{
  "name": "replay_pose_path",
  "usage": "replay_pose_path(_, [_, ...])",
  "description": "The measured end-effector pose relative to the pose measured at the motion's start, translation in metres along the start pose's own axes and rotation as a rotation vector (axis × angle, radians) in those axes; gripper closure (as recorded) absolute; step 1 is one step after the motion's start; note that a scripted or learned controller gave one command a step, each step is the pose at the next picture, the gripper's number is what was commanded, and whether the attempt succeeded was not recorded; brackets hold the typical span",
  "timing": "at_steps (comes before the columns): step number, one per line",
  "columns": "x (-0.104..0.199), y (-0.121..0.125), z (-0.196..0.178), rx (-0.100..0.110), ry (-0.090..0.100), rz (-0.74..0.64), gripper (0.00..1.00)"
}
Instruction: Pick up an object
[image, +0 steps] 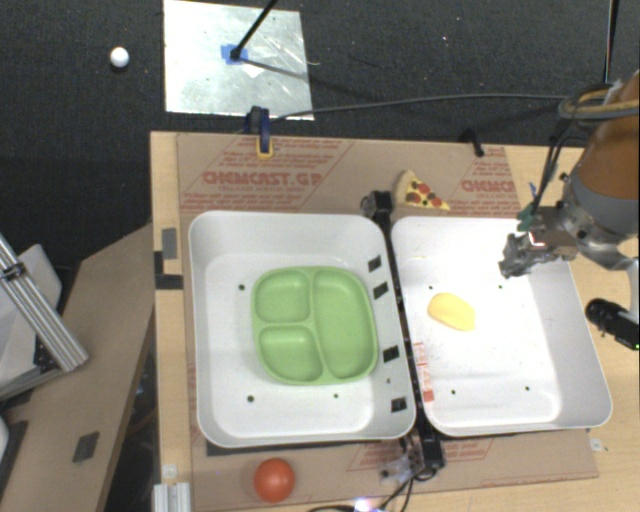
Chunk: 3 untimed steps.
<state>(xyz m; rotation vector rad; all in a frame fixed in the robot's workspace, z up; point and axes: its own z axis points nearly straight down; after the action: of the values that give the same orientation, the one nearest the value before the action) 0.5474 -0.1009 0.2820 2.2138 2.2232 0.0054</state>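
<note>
A yellow rounded object (452, 311) lies in the right white bin (560, 400), left of its middle. My gripper (517, 258) hangs over the same bin's upper right part, up and to the right of the yellow object and apart from it. The grey arm with its orange band comes in from the right edge. A green divided plate (313, 324) lies in the middle of the left bin (215, 300).
A pizza-slice toy (421, 192) lies on the bench just behind the bins' junction. A red ball (273, 479) sits on the bench in front of the left bin. A blue-and-yellow clamp (261, 131) stands at the back edge. Black clips line the divide between the bins.
</note>
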Motion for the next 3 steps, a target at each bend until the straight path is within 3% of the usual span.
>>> replay_pose_path(3, [0.159,0.009,0.037,0.006,0.003,-0.006,1.0])
